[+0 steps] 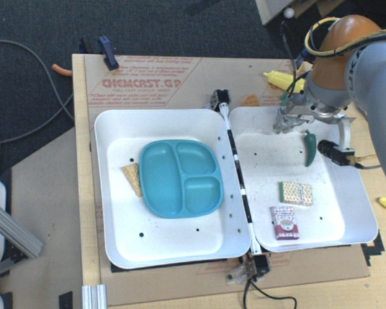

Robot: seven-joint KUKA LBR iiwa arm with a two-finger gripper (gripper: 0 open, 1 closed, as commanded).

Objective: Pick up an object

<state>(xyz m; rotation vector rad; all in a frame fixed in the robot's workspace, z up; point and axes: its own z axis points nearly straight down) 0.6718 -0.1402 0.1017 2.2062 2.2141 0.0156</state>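
Gripper (289, 122) seen low over right bin (354, 192) back edge, finger state cannot be told, nothing seen held, green pepper (309, 149) just beside it, sponge (296, 193) and red packet (284, 223) nearer front, teal plate (180, 176) in left bin (116, 172).

Right bin (347, 227): open floor across the middle; green pepper (309, 149) near the far edge, sponge (296, 193) and red packet (284, 223) toward the near edge. Left bin (109, 172): blue plate (180, 177) fills the centre; margins free.
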